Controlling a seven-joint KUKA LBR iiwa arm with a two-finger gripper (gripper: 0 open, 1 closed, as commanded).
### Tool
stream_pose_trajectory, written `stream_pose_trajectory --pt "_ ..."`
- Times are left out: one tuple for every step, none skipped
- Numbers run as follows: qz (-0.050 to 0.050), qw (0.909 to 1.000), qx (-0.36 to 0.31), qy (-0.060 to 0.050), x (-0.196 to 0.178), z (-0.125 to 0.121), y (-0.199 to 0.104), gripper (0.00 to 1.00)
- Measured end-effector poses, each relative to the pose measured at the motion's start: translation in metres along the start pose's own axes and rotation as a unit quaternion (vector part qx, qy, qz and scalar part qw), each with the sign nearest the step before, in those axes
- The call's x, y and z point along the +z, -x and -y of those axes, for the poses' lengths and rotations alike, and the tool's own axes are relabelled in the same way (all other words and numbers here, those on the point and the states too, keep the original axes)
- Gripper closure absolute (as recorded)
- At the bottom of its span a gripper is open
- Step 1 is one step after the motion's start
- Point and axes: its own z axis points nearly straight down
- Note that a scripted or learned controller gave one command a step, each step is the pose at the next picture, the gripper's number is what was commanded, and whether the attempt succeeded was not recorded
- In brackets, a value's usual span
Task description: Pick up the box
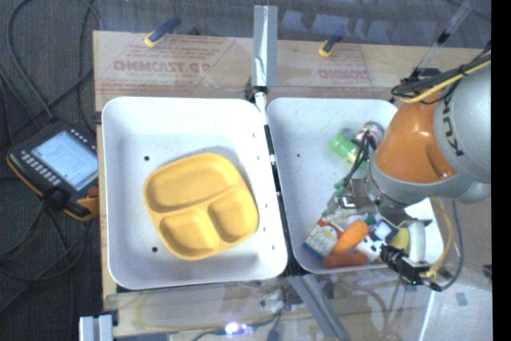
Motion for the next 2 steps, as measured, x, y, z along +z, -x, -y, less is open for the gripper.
stream_pose_trajectory --pt "0.001 0.9990 -0.044 0.008 0.0257 -0.0514 -0.0072 0.00" --pt "0.000 0.9990 -0.045 0.006 0.0202 -0.0512 -0.0086 1.00"
